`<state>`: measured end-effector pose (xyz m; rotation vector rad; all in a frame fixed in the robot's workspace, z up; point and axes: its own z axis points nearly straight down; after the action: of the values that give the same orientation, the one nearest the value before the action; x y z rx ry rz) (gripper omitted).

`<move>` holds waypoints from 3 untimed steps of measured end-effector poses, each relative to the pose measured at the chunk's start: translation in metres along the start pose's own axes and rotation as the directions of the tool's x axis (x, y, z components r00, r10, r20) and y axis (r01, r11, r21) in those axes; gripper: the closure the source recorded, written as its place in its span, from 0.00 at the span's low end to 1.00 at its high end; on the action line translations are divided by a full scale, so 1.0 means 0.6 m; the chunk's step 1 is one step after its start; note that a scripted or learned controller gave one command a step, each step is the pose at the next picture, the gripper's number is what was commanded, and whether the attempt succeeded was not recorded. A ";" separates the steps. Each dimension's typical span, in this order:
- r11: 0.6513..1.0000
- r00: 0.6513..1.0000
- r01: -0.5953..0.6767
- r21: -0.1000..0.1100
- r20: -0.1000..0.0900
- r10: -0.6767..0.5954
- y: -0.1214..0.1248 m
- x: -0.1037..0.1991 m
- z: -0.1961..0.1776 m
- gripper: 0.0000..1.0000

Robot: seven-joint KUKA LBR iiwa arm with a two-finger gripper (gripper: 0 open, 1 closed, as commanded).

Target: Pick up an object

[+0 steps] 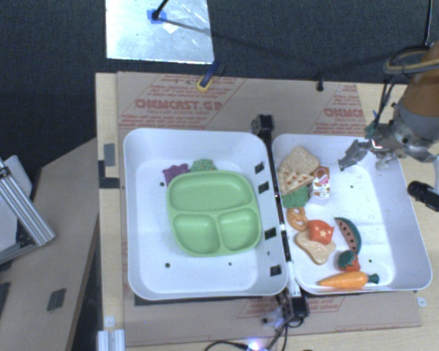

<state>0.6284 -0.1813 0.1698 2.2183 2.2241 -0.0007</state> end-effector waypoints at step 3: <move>1.000 1.000 0.000 -0.008 0.003 0.000 -0.006 -0.004 0.093 1.00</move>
<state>0.6247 -0.1836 0.1138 2.2126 2.2192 0.0054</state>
